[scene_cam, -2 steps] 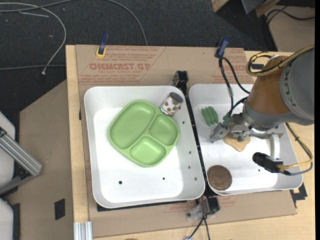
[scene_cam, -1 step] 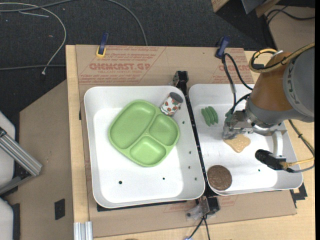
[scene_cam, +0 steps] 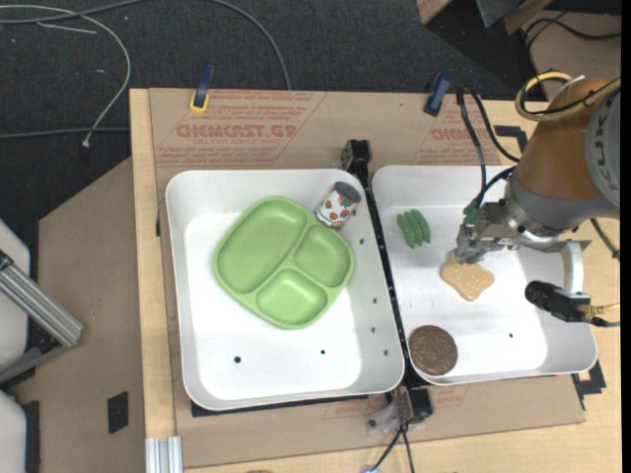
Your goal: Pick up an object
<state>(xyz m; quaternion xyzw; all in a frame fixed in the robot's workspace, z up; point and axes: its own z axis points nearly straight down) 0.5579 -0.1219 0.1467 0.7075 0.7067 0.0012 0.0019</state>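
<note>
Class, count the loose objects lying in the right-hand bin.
3: a green pea pod toward the back, a tan cracker mid-bin beneath the hand, a brown cookie at the front.

Printed lettering on the bench board

The cardboard sheet (scene_cam: 266, 116) under the bins bore red print reading roughly "CHEMCAST GP", repeated at upper right, where it was partly hidden.

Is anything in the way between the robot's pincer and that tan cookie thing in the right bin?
Nothing visible is. The pincer sits right above the tan cookie in the right bin, at its top edge. The green pod lies off to the side, and the brown disc is nearer the front.
</note>
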